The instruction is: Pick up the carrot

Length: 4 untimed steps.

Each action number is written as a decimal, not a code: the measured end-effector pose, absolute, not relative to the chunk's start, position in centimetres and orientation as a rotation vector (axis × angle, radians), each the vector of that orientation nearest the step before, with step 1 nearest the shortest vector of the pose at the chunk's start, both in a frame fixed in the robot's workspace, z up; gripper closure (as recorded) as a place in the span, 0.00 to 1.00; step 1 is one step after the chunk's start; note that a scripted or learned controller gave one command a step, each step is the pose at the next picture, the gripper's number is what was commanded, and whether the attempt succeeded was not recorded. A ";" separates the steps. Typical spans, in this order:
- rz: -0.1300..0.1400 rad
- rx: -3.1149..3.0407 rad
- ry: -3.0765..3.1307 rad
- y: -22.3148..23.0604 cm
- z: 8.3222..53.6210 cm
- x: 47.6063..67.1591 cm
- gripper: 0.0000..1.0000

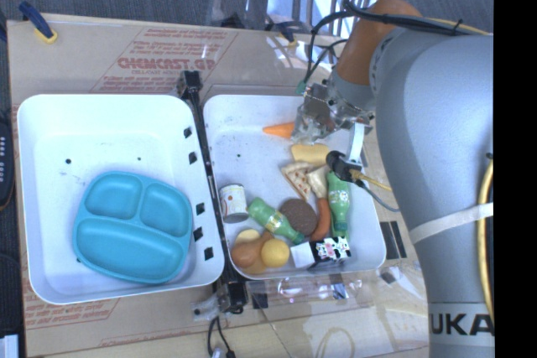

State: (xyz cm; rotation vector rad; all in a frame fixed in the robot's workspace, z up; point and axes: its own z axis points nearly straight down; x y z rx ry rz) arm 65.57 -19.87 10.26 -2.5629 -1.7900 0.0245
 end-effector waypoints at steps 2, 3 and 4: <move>0.032 -2.550 -1.803 -19.7 11.3 65.6 1.00; 0.017 -2.645 -1.675 -16.6 9.0 57.9 1.00; 0.011 -2.823 -1.373 -12.2 18.5 62.7 1.00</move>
